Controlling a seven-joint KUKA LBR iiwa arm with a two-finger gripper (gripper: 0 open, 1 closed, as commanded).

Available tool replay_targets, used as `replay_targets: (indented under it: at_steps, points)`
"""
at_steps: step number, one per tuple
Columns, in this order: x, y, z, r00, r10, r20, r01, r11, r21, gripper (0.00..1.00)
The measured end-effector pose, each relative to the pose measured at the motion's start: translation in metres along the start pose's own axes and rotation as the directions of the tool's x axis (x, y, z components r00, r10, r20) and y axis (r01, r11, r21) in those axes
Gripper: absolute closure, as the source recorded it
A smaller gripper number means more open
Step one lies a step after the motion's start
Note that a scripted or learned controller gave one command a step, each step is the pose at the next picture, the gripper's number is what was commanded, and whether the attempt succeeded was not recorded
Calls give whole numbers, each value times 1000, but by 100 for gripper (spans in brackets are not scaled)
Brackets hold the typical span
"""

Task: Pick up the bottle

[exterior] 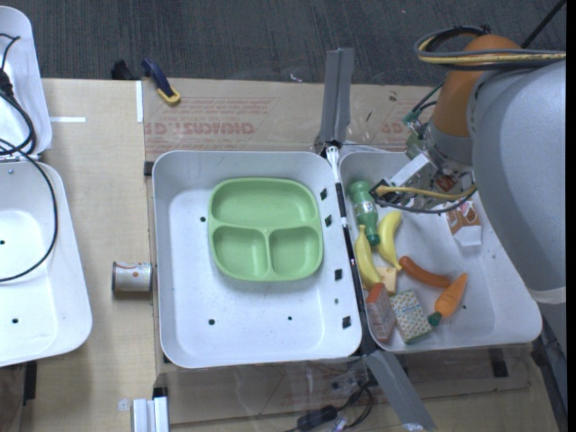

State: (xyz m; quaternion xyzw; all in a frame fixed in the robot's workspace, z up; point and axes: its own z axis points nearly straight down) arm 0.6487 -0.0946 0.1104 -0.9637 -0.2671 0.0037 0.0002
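Note:
The green bottle lies in the right bin, close to its left wall near the back, with its cap toward the back. Two bananas lie just in front of it. My gripper hangs over the back of the same bin, a little to the right of the bottle and apart from it. The grey wrist and the orange band cover most of the gripper. Nothing shows held in it.
In the right bin also lie an orange sausage, a carrot, a patterned sponge, a clear packet and a small carton. The left bin holds a green divided plate. A small can lies on the bench.

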Motion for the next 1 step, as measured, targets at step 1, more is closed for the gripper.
replay_targets:
  at_steps: [1]
  points:
    - [0, 0, 0, 1000, 0, 1, 0, 1000, 0, 0]
